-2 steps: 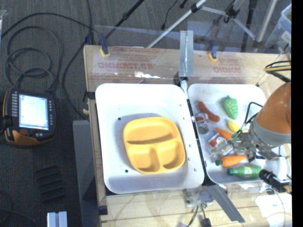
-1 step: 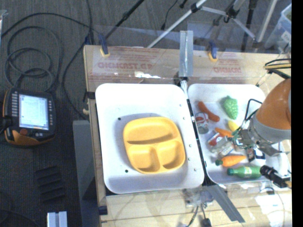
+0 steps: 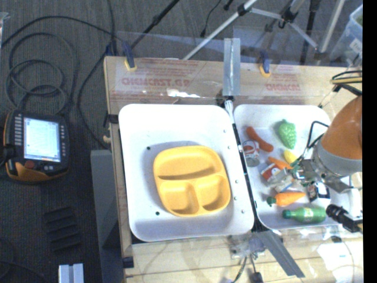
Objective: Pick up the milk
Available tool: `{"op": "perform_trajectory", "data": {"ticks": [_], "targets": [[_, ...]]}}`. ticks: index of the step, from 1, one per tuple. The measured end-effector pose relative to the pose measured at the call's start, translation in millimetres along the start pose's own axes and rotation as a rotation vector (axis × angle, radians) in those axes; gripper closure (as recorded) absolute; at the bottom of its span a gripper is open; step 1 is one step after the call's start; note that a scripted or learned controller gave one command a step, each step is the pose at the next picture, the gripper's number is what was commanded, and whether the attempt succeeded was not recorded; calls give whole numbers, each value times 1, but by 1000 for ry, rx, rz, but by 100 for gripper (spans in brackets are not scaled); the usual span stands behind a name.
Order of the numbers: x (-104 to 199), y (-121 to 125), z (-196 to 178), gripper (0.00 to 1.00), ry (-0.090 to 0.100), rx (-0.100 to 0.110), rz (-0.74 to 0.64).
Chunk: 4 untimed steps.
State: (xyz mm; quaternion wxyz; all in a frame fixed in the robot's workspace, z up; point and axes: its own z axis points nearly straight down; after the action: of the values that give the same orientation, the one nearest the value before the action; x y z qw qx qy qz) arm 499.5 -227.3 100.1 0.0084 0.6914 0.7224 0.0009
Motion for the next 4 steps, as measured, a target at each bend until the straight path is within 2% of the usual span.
{"op": "perform_trajectory", "data": {"ticks": [1,2,3,4], "targets": [[65,-11,-91,100,13,15,-151],[4,-15,-19,100,14,12,-477],[45,-11,-105,100,14,10,-544],[45,-11,-105,0,15,10,-544]]}}
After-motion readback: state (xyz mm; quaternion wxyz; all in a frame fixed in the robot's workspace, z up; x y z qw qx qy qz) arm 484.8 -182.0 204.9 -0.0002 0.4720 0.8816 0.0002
